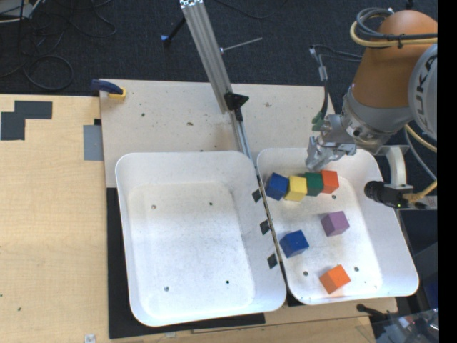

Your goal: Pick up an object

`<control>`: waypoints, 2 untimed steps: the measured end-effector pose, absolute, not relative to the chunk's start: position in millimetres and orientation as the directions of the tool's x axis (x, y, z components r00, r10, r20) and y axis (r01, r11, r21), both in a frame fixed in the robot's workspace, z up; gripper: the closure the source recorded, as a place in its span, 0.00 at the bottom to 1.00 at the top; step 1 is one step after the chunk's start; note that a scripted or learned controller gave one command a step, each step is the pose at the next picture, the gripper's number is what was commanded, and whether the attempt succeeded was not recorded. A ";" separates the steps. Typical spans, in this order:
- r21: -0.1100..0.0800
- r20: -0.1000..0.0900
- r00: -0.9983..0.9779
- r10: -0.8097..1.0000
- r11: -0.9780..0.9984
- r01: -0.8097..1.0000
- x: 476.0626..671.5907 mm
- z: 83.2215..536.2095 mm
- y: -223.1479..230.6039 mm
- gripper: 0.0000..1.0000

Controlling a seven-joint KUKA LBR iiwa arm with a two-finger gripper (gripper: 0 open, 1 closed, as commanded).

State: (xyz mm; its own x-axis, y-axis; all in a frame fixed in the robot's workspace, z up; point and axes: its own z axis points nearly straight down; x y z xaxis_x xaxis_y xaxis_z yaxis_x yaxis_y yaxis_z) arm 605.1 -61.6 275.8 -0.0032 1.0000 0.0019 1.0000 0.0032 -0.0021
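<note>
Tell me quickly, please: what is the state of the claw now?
Claw: low over the row of blocks in the right bin, at the green block; open or closed cannot be told.

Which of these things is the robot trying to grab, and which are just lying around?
For the job:
- the tool, above the block row
- right bin blocks: blue, yellow, green and orange-red in a row; lower blue, purple, orange

Just lying about:
- left bin
- metal pole
- blue-and-yellow clamp
- floor cables
</note>
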 end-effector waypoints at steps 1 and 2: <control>-0.002 0.001 -0.003 1.000 0.003 1.000 613.8 270.0 -16.3 1.00; -0.003 0.001 -0.003 1.000 0.003 1.000 616.2 268.1 31.1 1.00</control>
